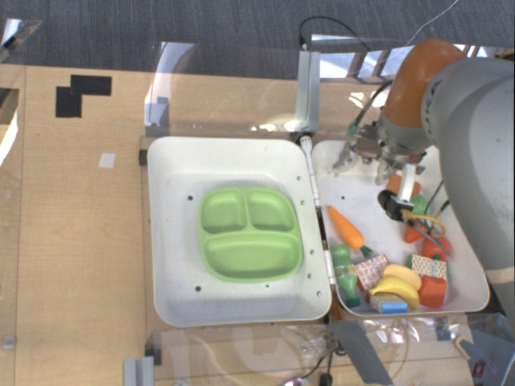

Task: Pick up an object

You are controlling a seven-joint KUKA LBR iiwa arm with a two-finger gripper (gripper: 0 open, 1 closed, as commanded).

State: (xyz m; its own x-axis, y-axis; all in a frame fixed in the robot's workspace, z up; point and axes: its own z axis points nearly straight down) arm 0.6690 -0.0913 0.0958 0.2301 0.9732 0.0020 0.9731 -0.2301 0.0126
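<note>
Here we see grey arm's two-finger gripper (364, 158) over back of right shallow white bin (475, 292); how far open, we cannot tell, nothing visibly between its tips. Nearest target: orange plastic carrot (346, 226), lying apart from front toy pile. We advise straddling carrot's narrow width, descending straight, avoiding green compartment plate (249, 233) in left bin.
</note>
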